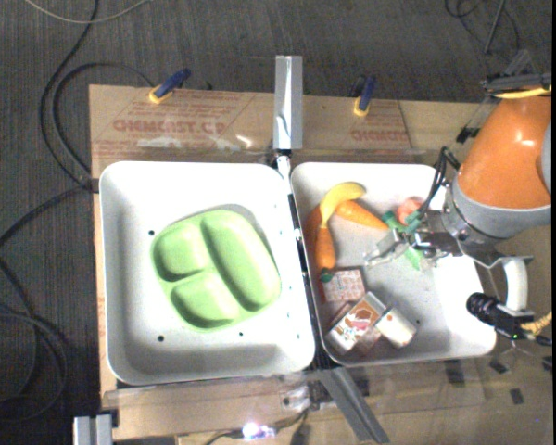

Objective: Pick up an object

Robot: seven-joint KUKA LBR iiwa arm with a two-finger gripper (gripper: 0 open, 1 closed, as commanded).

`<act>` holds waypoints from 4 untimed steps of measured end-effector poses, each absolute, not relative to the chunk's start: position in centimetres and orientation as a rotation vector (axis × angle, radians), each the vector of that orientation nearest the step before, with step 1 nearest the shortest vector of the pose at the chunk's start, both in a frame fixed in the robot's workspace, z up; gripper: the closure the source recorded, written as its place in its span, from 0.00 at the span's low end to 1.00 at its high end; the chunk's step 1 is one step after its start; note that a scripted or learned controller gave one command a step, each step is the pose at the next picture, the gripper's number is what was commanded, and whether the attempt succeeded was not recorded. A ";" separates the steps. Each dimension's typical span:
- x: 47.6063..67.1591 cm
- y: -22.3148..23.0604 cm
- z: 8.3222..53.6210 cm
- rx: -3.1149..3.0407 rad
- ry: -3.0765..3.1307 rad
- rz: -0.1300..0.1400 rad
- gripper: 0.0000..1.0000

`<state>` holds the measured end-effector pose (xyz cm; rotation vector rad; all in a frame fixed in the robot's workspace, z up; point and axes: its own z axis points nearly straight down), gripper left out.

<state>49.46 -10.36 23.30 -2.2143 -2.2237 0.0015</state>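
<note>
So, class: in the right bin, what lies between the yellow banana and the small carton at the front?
In the camera view, a carrot and a flat red packet lie between the banana and the carton.

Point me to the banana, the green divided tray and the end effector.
banana [341, 195], camera view, middle of its yellow curve
green divided tray [217, 267], camera view, central ridge
end effector [389, 248], camera view, between its fingertips

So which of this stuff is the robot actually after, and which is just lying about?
Belongs to the job:
gripper
banana
two carrots
small cartons
right bin

Just lying about:
green divided tray in the left bin
clamps
floor cables
</note>
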 end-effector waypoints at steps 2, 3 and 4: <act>63.3 -16.3 15.3 -2.273 -2.170 0.004 0.00; 65.8 -16.8 11.0 -2.140 -2.334 -0.023 0.00; 65.1 -16.2 10.5 -2.089 -2.396 -0.026 0.00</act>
